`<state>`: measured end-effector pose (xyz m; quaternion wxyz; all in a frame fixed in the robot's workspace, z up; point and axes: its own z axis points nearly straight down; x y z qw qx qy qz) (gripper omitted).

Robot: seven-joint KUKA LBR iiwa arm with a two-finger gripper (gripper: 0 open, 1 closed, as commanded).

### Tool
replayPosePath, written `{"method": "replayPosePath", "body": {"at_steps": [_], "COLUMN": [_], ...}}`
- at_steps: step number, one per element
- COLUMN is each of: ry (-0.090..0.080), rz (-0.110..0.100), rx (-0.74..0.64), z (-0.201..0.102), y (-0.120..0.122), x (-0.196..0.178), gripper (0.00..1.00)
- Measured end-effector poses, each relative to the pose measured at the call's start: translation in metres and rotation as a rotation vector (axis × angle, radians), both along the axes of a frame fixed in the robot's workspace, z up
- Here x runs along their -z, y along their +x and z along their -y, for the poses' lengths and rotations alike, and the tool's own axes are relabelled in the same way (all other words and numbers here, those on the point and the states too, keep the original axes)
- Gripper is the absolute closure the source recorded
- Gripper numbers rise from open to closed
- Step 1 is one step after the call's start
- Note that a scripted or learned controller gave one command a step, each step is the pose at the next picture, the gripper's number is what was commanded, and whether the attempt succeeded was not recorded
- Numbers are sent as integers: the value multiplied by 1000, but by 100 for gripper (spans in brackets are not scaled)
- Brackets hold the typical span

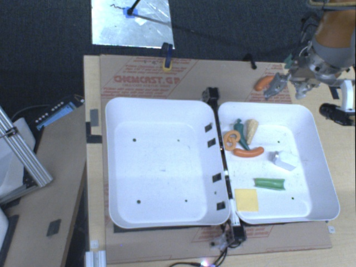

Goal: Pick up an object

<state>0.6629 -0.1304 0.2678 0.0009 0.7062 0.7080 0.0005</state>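
Note:
The right bin (317,149) holds several small objects: a teal piece (238,128), a cream cone-shaped piece (251,129), an orange ring (232,139), an orange-red sausage (248,152), a white and grey block (282,161), a green bean-like piece (269,183) and a yellow square (246,199). My gripper (289,88) hangs over the bin's far right corner, its two fingers apart. A small orange object (262,83) shows just left of the left finger (276,87), not between the fingers. Whether it touches that finger is unclear.
The left bin (119,149) sits beside the right one, with black clips (211,143) along the shared edge. Both rest on a cardboard sheet (144,77). A foil sheet (132,15) lies at the back, and a metal frame (22,154) stands at the left.

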Motion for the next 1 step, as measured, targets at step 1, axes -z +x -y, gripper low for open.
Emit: {"method": "replayPosePath", "body": {"at_steps": [1], "ry": [0], "rz": [4], "rx": [-3], "z": [0], "y": [1], "x": [-12], "gripper": [100]}}
